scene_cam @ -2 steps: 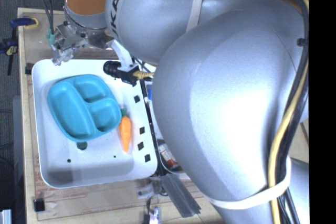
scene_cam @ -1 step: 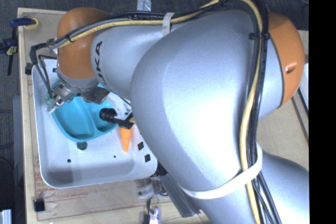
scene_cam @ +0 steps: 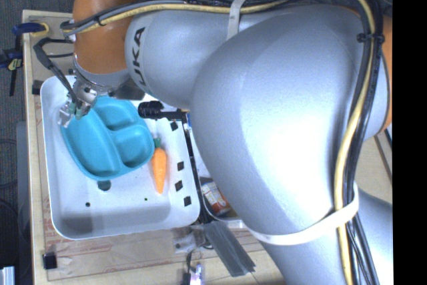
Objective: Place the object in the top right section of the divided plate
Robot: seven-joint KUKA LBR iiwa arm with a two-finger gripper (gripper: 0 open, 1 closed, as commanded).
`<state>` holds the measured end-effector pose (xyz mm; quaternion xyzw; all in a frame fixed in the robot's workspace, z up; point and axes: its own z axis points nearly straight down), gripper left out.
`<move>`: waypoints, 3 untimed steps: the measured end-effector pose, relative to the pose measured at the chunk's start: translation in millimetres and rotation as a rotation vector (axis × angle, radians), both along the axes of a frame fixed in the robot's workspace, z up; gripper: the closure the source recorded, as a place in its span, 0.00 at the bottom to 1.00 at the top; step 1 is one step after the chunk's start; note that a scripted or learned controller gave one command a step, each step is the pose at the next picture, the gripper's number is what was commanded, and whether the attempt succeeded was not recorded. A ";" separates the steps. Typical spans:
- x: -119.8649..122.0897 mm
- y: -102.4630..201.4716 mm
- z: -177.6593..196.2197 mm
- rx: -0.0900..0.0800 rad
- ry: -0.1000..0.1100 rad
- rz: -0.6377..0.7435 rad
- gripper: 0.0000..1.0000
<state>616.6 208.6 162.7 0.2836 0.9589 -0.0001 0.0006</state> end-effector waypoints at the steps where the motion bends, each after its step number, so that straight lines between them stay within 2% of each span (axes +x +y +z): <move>1: 29.8 10.9 -38.1 0.000 -0.001 0.300 1.00; 2: 33.3 11.0 193.9 0.000 -0.002 0.413 1.00; 3: -58.5 9.7 118.6 -0.001 0.003 0.409 1.00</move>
